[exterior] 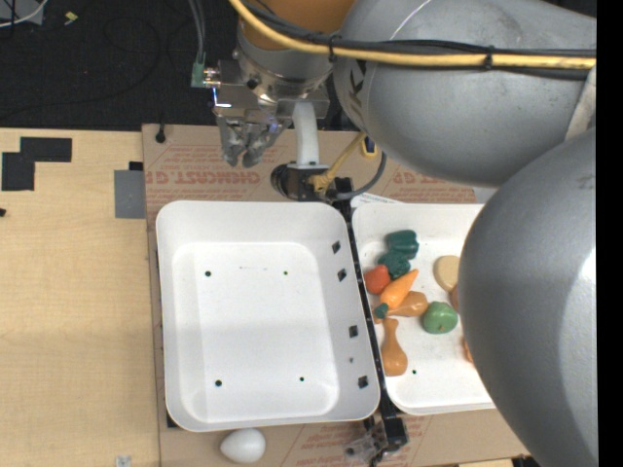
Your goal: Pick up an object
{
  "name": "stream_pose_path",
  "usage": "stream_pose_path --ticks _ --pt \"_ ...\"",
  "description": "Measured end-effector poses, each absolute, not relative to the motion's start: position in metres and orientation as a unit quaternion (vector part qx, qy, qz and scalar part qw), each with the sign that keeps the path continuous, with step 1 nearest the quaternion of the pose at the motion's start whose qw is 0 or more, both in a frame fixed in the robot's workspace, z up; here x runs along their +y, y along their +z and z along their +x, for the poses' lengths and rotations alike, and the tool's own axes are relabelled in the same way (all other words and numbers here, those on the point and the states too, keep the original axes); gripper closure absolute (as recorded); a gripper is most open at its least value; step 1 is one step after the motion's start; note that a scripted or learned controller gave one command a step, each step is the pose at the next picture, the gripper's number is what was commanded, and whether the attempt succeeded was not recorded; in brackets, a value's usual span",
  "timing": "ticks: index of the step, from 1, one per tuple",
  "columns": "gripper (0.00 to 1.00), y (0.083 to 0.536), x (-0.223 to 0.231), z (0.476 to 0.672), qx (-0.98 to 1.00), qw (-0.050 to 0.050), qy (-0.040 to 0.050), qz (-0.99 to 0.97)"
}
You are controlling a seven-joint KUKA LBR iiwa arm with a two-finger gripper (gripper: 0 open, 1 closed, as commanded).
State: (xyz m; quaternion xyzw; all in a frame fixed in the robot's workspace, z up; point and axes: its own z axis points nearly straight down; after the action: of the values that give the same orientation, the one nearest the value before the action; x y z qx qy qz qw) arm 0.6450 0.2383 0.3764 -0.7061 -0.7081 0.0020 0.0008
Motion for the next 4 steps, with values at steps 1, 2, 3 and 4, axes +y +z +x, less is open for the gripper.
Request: stream_pose_path --ticks 1,2,3,4 --pt "1.0 0.519 0.245 0.644 -0.709 -0.002 -0.0037 -0.705" --pt "0.0 0.509 0.245 0.644 -0.709 0.002 0.0041 -0.705" --pt "1.0 0.516 0.247 0.645 -0.711 0.003 0.0075 -0.703" --pt "0.0 0.515 0.247 0.645 -0.712 0.003 0.0079 -0.702"
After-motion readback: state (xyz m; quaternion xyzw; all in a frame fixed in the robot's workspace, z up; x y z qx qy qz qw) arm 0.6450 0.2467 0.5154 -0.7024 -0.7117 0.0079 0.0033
